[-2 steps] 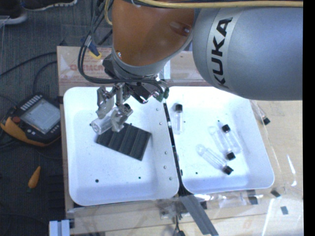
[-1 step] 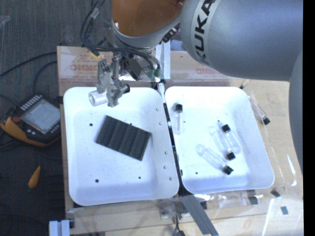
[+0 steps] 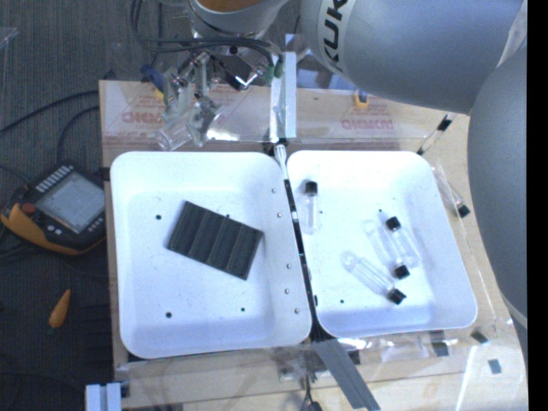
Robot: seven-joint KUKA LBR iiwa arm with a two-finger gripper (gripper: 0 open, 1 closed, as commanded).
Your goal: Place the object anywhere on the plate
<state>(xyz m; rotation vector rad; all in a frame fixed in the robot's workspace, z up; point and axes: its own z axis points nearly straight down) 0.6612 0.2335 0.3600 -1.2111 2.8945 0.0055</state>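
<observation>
On your far left, a teach pendant (image 3: 60, 208) is lying on the floor beside the bench. Next, the dark ribbed plate (image 3: 214, 239) is resting flat and slightly tilted in the left bin (image 3: 128, 315). Above that bin's far edge, the gripper (image 3: 190, 110) is hanging with a clear vial (image 3: 199, 120) between its fingers (pinched, as far as the glare allows). Further right, the right bin (image 3: 445, 306) is holding three more black-capped vials (image 3: 390, 259), lying well apart from the plate.
</observation>
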